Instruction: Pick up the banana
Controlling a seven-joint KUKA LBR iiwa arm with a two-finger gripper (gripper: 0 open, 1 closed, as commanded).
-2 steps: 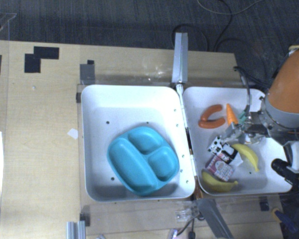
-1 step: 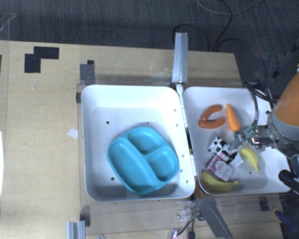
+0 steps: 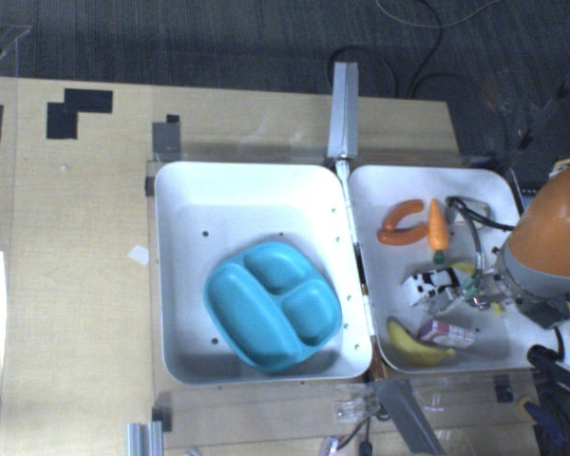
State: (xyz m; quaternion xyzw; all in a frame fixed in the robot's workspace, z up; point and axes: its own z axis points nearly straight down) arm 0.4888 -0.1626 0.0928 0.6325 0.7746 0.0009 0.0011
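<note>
A pale wooden worktop (image 3: pixel 66 283) carries two white bins side by side. The left bin (image 3: pixel 185 255) has a blue plate (image 3: pixel 271 304) in it, with three dips in its top. The plate sits toward the near edge of that bin.

The right bin (image 3: pixel 370 255) has more things in it. The banana (image 3: pixel 416 343) lies near the bin's near left corner. It is yellow and curved. Its long side runs from left to right, with the left end a bit farther back and the right end going under a small pinkish packet (image 3: pixel 449 332). The packet touches the banana. Farther back in this bin there is an orange curved sausage shape (image 3: pixel 400 224), and just beside it an orange carrot (image 3: pixel 438 226) that points front to back.

The arm (image 3: pixel 551 240) comes in over the right edge of this bin. Its orange band is big and round at that side. The pincer (image 3: pixel 461 288) hangs low in the middle of the bin, behind the banana and near it but not on it. There are black and white bits and something green around the pincer. I cannot tell if it is wide or narrow, or if anything is in it.
</note>
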